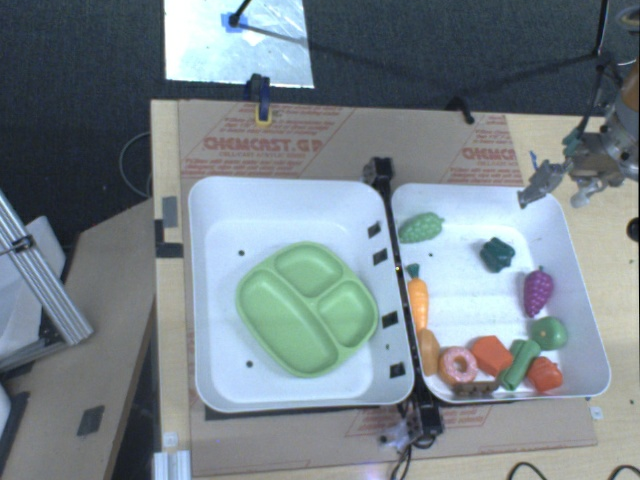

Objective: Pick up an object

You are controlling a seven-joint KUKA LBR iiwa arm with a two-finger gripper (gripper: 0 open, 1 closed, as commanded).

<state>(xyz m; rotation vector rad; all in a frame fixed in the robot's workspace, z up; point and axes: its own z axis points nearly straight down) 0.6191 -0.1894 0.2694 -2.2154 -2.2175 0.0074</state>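
The right bin (470, 286) holds several toy foods: a green leafy piece (421, 227), a dark green broccoli-like piece (497, 254), purple grapes (538, 290), a carrot (418, 302), a pink donut (459, 365), an orange block (489, 353), a green apple (548, 332), a green cucumber-like piece (518, 362) and a red piece (544, 374). My gripper (556, 187) hangs above the right bin's far right corner with its two fingers spread apart and nothing between them.
The left bin (215, 268) holds a light green divided plate (306, 308). A black divider with clips (392, 268) runs between the bins. A clamp (261, 98) sits at the bench's far edge, and a metal frame (35, 268) stands at left.
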